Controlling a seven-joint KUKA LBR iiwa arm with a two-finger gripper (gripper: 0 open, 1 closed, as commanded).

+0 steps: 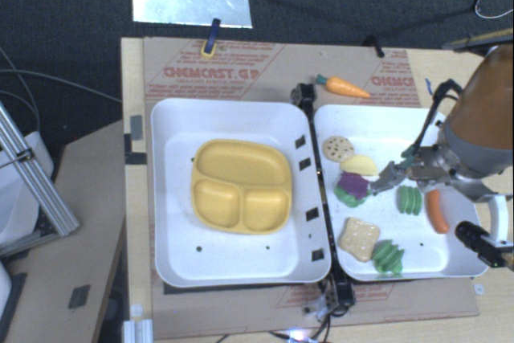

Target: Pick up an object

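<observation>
A: Toys fill the right bin [450,257]: a cookie [338,147], a pale yellow piece [361,165], a purple piece [352,186], toast [358,238], two green pieces [389,257] and [409,199], and an orange sausage shape [436,212]. The left bin [173,245] carries a yellow divided tray [241,185].

B: Why is the arm slanted so?

A: It reaches in from the right, so the pincer [385,177] points leftward, its tip low and just beside the purple piece, probably its target. Whether the pincer is open or closed, I cannot tell; nothing visibly sits in it.

B: Any writing?

A: Cardboard [265,64] under the bins reads "CHEMCAST" in red. A carrot [344,87] lies on it, outside the bins, likely stray.
</observation>
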